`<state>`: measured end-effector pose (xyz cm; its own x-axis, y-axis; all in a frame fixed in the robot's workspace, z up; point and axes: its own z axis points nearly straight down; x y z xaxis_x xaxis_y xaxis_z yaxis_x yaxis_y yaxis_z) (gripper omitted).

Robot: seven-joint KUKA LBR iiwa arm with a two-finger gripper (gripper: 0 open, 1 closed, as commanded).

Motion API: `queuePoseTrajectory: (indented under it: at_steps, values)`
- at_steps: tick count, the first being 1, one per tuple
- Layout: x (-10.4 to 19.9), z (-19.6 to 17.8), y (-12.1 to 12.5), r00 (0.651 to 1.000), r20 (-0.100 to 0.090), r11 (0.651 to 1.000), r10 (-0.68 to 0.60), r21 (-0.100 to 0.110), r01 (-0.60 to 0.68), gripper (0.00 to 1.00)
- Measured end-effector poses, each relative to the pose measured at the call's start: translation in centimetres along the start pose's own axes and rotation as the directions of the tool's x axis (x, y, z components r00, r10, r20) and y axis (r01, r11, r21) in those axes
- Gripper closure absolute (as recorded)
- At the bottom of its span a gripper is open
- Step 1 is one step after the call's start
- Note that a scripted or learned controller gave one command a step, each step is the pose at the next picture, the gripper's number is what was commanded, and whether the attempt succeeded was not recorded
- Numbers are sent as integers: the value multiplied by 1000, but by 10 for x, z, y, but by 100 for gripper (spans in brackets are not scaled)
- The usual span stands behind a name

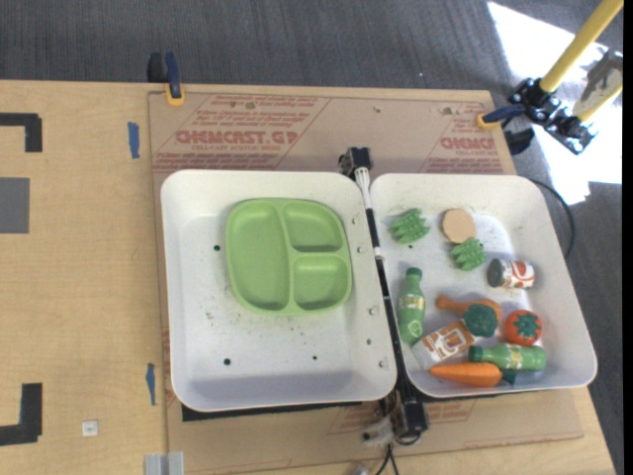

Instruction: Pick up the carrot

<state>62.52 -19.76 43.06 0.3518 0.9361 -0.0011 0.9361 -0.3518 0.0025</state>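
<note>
Here carrot [465, 374] lies in right bin [569, 265].

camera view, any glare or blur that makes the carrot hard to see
In the camera view, a blown-out sunlit patch glares on the floor at the top right, away from the bins. The right bin is evenly lit with soft shadows. The carrot reads as clear orange at its near edge, though the whole picture is slightly soft, so fine detail on the small toys is lost.
</note>
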Motion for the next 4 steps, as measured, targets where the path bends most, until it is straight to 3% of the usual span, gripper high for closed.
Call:
queuePoseTrajectory:
  at_steps: [1,2,3,4]
  values:
    - [89,108,11,999,-1,999,46,6,-46,0]
    - [91,-7,10,974,0,974,-228,-2,228,0]
    - [92,-17,11,973,2,973,-230,-6,230,100]
    - [159,105,-114,929,-3,929,-369,3,369,100]
